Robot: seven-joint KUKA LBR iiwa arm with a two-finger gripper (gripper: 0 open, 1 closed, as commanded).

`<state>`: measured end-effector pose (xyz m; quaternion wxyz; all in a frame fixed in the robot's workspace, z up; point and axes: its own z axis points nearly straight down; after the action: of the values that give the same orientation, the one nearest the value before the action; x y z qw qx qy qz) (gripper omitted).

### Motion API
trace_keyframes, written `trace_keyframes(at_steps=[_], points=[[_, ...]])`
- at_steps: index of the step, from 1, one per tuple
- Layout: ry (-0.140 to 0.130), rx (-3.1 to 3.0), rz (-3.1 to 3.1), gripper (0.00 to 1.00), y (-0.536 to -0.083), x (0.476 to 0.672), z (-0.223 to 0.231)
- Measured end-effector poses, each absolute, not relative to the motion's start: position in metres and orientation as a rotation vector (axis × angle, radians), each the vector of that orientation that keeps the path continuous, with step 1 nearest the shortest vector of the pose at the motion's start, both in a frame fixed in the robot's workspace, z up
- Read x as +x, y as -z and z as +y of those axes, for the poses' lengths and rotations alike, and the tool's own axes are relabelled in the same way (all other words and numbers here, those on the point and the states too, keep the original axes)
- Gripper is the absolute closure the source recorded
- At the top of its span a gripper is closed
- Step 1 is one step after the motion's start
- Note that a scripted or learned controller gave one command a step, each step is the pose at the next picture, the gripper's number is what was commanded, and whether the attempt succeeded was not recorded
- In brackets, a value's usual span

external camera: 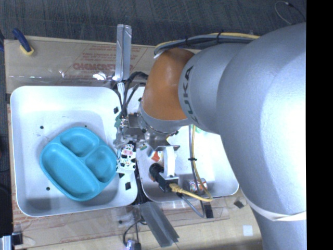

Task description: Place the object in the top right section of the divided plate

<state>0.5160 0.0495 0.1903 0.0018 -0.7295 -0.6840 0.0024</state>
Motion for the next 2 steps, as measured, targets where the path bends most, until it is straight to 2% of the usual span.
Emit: trace_keyframes(at_steps=[1, 2], points=[[-0.006, -2.49, -1.913, 1.0, -0.19, 0.523, 0.089], [-0.01, -2.568, -1.803, 1.0, -0.19, 0.499, 0.018]])
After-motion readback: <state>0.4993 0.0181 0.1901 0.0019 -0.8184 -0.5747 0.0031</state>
